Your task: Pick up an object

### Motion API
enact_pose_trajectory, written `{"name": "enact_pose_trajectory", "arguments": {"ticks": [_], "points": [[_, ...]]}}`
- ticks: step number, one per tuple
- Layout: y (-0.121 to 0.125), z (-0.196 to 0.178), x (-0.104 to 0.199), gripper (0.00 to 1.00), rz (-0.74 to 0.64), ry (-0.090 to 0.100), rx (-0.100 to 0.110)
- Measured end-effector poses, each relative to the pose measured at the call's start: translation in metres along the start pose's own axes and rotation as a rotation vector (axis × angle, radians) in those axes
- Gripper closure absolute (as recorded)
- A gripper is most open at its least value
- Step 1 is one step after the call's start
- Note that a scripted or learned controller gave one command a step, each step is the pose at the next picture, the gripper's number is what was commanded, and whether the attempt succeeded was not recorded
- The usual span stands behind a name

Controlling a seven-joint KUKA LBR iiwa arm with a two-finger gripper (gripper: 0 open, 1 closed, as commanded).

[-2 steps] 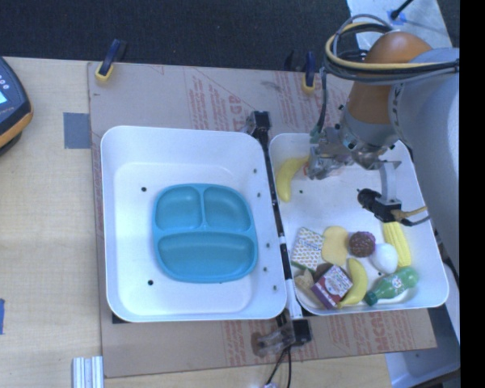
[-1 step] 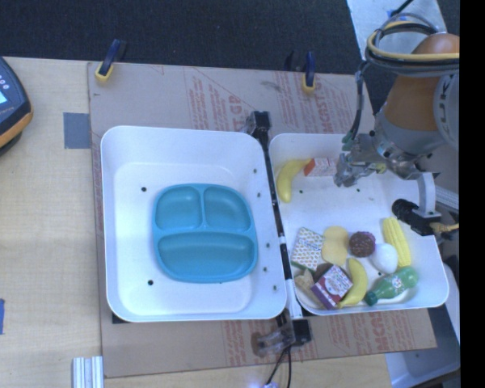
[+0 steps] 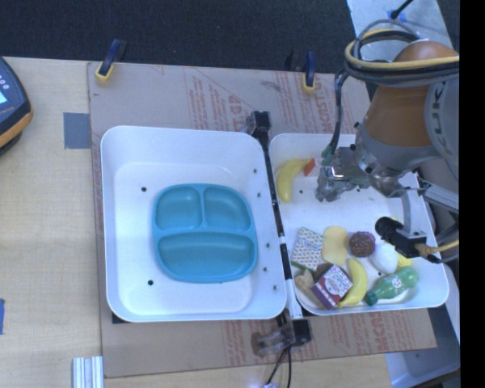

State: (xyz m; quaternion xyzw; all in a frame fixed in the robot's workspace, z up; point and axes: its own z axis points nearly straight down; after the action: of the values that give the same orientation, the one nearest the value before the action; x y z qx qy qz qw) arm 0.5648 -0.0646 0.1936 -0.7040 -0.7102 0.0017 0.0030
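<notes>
The right bin (image 3: 307, 145) holds a pile of toy food along its near side: a checkered cracker (image 3: 307, 247), a yellow piece (image 3: 335, 242), a brown cookie (image 3: 361, 242), a banana (image 3: 356, 281), a red-labelled box (image 3: 332, 285), a green bottle (image 3: 390, 286) and a white egg (image 3: 384, 257). A second banana (image 3: 286, 178) lies at the bin's far left, with a small orange piece (image 3: 309, 166) beside it. My gripper (image 3: 333, 187) hangs over the far middle of this bin, right of that banana. I see nothing between its fingers.
The left bin (image 3: 121, 217) holds a blue divided plate (image 3: 204, 233). Clamps sit at the bench's far edge, yellow (image 3: 107, 61) and blue (image 3: 309, 65). A yellow and black device (image 3: 0, 95) lies at the far left. Cables (image 3: 388, 51) loop over the arm.
</notes>
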Motion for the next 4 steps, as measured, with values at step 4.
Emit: {"name": "enact_pose_trajectory", "arguments": {"ticks": [4], "points": [[0.016,0.102,-0.107,0.00,0.013,-0.003,0.002]]}}
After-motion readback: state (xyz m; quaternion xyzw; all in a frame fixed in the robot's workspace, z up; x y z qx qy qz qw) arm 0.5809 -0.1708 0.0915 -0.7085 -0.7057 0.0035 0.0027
